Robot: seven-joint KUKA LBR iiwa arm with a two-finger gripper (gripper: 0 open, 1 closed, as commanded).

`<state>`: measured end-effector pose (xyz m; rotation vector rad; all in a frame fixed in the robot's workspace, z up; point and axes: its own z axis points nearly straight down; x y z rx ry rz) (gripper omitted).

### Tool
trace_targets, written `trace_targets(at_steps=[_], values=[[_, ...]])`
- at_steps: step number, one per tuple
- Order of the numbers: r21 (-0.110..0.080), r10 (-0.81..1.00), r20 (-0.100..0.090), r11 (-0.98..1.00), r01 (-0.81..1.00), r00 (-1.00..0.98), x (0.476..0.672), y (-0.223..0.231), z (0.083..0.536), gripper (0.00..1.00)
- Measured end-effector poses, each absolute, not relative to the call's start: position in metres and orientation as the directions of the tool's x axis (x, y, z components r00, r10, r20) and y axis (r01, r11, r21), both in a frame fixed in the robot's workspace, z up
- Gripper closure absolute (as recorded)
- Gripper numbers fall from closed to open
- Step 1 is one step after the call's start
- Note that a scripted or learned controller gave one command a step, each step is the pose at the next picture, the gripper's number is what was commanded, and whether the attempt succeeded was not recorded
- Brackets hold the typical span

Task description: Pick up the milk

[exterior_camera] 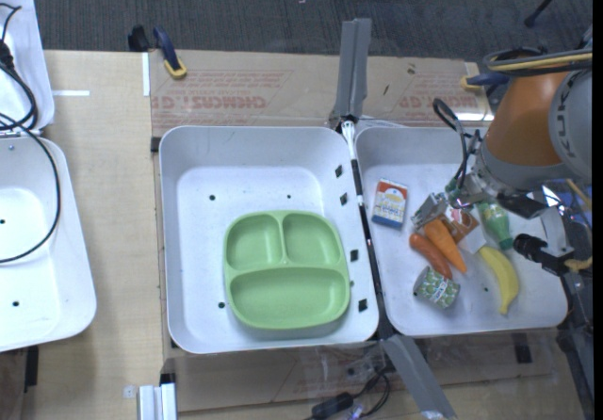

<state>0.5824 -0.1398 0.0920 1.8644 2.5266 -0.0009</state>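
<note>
Low over right bin [537,315], arm bent; claw [435,209] beside milk [389,202], grip state unclear.

arm [556,140]: grey casing | orange band above wrist | black cable beside | tool [435,211]: metallic

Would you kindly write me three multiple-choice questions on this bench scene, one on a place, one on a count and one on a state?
1. Where does the milk carton lie?
A. In the right bin
B. On the green plate
C. On the bench outside the bins

2. How many compartments has the green plate?
A. Two
B. Three
C. Five

3. How does the milk carton stand to the claw?
A. Held between its fingers
B. Lying apart from it, to its left in the view
C. Lifted above the bin

Answers: 1 A, it rests on the floor of the right bin. 2 B, two small sections above one long one. 3 B, white floor shows between them.
</note>
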Motion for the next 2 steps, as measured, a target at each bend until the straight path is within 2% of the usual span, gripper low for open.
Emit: trace_targets(at_steps=[1,2], values=[[0.003,0.957,-0.002,0.291,0.957,-0.291,0.583,-0.141,0.103,1.00],[-0.001,0.957,-0.001,0.289,0.957,-0.289,0.627,-0.063,0.191,1.00]])
